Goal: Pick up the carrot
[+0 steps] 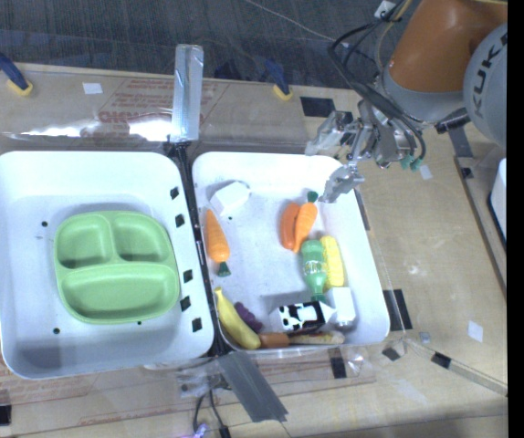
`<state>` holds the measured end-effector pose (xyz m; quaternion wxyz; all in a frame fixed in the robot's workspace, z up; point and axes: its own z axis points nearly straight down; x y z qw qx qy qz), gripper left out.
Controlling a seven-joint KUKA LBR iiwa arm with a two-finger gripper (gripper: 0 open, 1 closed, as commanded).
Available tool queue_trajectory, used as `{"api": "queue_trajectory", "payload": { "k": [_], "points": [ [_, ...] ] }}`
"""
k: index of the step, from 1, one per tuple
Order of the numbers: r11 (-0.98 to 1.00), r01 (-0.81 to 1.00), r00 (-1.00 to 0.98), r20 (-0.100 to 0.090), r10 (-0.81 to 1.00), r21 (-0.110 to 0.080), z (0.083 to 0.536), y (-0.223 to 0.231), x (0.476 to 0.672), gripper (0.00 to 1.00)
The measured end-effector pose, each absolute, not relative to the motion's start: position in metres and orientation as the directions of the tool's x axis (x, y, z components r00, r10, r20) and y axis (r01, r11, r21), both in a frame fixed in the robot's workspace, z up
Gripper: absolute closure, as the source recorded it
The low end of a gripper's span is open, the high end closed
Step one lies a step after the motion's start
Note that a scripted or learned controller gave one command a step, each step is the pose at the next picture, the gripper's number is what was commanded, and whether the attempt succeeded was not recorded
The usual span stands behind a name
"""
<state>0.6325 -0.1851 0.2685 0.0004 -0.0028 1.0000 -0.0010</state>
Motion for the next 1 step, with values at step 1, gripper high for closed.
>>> {"api": "queue_trajectory", "payload": {
  "k": [1],
  "points": [
    [0.994, -0.111, -0.994, 0.008, -0.111, 0.005, 0.0990, -0.2084, 0.6124, 0.00]
  ]
}}
